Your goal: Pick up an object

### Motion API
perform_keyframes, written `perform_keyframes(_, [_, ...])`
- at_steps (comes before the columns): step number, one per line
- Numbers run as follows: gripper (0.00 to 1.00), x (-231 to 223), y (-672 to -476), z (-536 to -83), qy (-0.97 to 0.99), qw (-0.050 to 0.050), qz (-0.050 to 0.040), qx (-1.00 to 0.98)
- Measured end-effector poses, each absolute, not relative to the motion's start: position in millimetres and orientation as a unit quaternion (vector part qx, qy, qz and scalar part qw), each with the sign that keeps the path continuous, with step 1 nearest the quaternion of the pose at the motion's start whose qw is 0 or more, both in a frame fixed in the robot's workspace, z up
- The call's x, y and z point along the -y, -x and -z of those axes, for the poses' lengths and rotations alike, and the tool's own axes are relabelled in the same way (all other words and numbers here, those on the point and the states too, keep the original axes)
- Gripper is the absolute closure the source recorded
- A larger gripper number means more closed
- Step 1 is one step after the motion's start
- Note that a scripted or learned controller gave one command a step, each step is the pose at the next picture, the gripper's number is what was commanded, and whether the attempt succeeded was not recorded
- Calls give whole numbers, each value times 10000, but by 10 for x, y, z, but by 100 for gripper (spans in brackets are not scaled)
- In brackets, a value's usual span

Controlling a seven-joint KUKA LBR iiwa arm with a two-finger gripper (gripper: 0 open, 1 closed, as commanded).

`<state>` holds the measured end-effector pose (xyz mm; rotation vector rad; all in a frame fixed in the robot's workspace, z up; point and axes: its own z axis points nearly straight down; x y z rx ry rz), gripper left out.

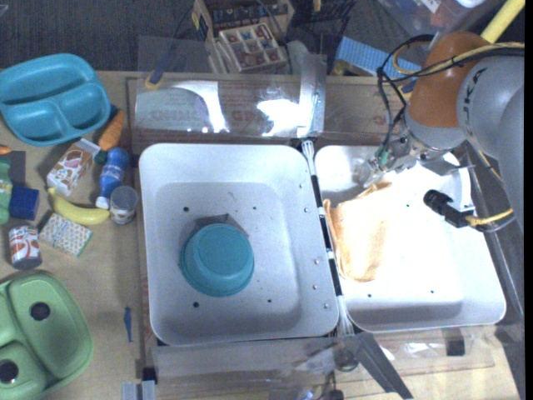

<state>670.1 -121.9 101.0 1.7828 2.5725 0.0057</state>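
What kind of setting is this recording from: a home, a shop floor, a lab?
Most likely a robotics lab bench set up for grasping trials: two white bins side by side, toy food such as a banana alongside, and an arm's hand over the right bin.

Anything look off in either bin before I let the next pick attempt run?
Yes: the orange cloth in the right bin lies crumpled against its left wall, one corner lifted toward the claw. The teal bowl sits upside down in the left bin.
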Motion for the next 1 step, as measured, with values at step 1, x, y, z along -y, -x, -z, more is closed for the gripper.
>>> perform_keyframes(1, [100, 782, -6682, -1870, -5093, 34, -12, -8606])
